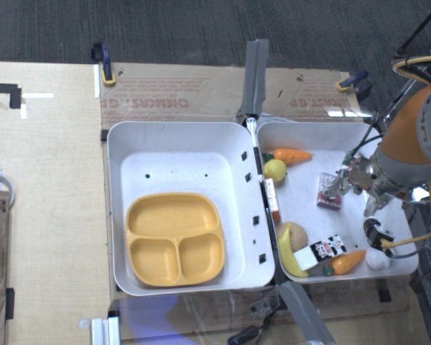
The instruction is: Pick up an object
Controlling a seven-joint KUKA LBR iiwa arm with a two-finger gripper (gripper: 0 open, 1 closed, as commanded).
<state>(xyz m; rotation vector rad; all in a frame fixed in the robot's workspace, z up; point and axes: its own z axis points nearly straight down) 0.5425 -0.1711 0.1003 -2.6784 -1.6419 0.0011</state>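
**Tool over the right bin, beside a small packet**

The tool [343,180] hangs low in the right bin [309,134], at a small pink-and-clear packet [330,191] whose print is too small to read; I cannot tell its state. Cardboard [201,92] behind the bins carries mirrored red lettering. A yellow divided plate [175,237] lies in the left bin [174,139].

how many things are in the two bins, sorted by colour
Orange: 2, carrot, carrot
Yellow: 3, divided tray, lemon, banana
Red or pink: 2, packet, slim stick
Black and white: 1, small box
White: 1, ball
Total: 9
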